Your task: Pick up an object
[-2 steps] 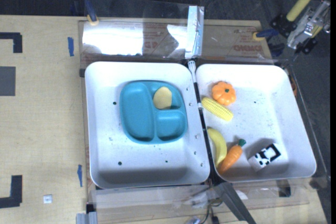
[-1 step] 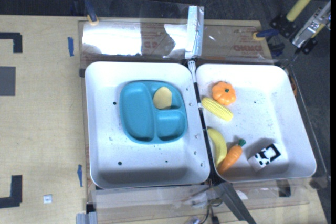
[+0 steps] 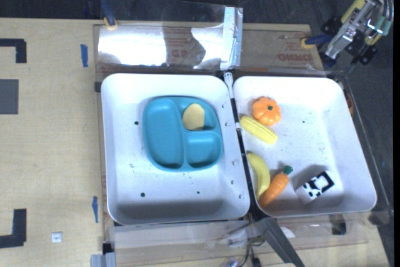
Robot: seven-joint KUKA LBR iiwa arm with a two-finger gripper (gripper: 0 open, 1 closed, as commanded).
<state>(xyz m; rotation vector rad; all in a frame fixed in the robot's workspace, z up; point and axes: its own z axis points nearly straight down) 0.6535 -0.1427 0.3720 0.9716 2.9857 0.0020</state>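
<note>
Several objects are seen in the right bin (image 3: pixel 350 134), none picked out by the task. The corn cob (image 3: pixel 259 130) is laid with its long axis running from upper left to lower right, near the bin's left wall. The carrot (image 3: pixel 275 187) is tilted, green top pointed up-right, orange tip down-left. The banana (image 3: pixel 260 172) is curved along the left wall, touching the carrot. A small pumpkin (image 3: pixel 267 110) is set just above the corn, and a black-and-white cube (image 3: pixel 315 185) is placed right of the carrot. In the left bin (image 3: pixel 119 153) a blue divided tray (image 3: pixel 165 134) is held, with a yellow lemon-like fruit (image 3: pixel 194 116) in its upper right compartment. The gripper (image 3: pixel 334 47) is parked outside the bins, above the right bin's far corner (nothing seen between the fingers); open or closed cannot be told.
</note>
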